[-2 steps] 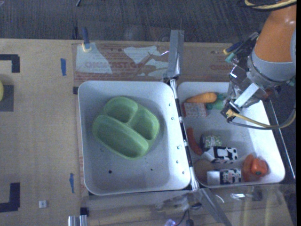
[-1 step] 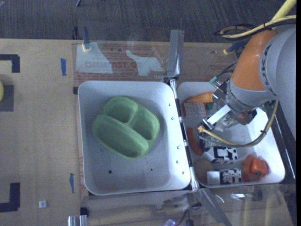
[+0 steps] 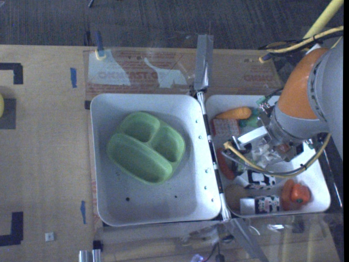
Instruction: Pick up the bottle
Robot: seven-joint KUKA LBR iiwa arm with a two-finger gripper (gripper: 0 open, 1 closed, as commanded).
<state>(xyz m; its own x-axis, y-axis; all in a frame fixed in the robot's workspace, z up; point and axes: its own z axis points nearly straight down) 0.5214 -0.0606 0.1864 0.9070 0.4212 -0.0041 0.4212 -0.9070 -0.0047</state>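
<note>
A small white bottle (image 3: 260, 204) with a black-and-white label lies on its side near the front edge of the right bin (image 3: 322, 198). My gripper (image 3: 263, 153) is low over the middle of that bin, just behind the bottle, with cables looped around the wrist. A black-and-white patterned item (image 3: 262, 179) lies between the gripper and the bottle. The arm's body hides what is directly beneath the gripper.
The right bin also holds an orange carrot-shaped toy (image 3: 234, 113) at the back, a reddish packet (image 3: 226, 127), a red item (image 3: 226, 167) on the left and an orange-red toy (image 3: 295, 193) at the front right. A green divided plate (image 3: 146, 146) lies in the left bin (image 3: 109, 201).
</note>
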